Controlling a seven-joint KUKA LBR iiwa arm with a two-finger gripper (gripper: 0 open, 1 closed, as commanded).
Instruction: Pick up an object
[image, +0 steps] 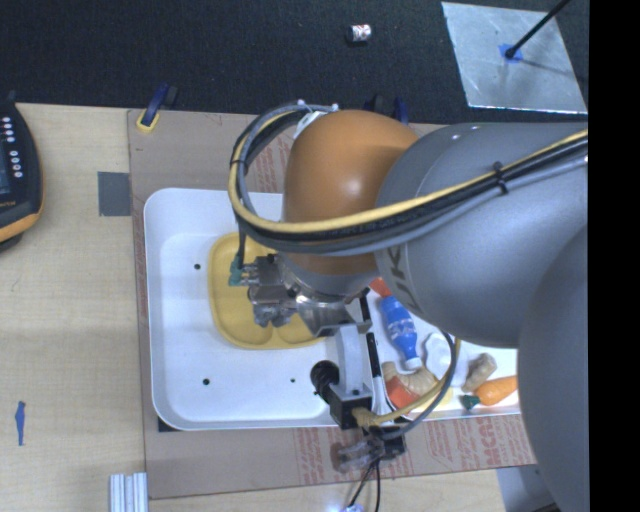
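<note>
A yellow flat object (232, 300) lies in the left white bin (180, 340), partly hidden under the arm. My gripper (268, 300) sits low over its right part, beneath the orange band of the wrist. In the right bin, a blue and white bottle (398, 330), an orange carrot-like piece (495, 390) and a tan item (480, 368) peek out from under the arm.
The arm's large grey body (480, 250) covers most of the right bin. A black cable and bracket (345, 400) hang over the divider between the bins. A dark handheld device (15, 175) lies at the bench's left edge.
</note>
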